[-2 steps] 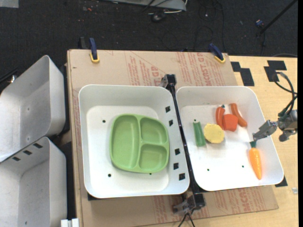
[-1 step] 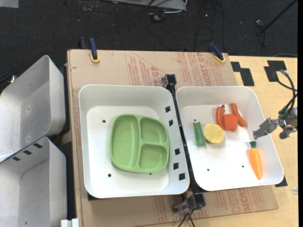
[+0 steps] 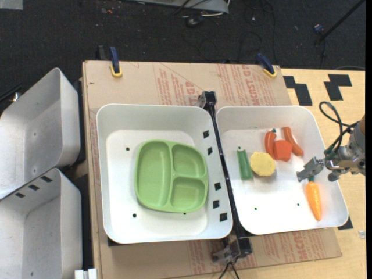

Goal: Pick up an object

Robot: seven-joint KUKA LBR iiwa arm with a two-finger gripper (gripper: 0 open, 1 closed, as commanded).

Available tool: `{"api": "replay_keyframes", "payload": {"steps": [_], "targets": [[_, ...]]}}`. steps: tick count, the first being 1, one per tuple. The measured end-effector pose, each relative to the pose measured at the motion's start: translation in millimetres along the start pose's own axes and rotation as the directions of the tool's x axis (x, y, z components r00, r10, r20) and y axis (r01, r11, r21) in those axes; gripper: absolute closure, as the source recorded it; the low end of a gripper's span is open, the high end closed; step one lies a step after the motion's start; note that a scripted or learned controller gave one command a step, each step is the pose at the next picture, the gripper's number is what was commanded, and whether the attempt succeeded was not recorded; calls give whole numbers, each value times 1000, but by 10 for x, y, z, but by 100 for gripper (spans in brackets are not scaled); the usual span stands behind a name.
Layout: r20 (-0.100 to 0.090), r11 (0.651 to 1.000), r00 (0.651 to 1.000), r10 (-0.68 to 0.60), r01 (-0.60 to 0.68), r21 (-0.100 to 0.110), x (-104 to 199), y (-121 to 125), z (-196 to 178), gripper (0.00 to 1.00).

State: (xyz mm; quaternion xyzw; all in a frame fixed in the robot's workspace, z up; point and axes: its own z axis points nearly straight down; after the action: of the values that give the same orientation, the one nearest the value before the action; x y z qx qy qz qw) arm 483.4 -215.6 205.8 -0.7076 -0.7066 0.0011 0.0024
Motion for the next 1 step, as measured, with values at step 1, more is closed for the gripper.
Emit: {"api": "replay_keyframes", "payload": {"steps": [1], "targets": [[-1,1000,1000,-1,1,0,91,33,483,0]]}}
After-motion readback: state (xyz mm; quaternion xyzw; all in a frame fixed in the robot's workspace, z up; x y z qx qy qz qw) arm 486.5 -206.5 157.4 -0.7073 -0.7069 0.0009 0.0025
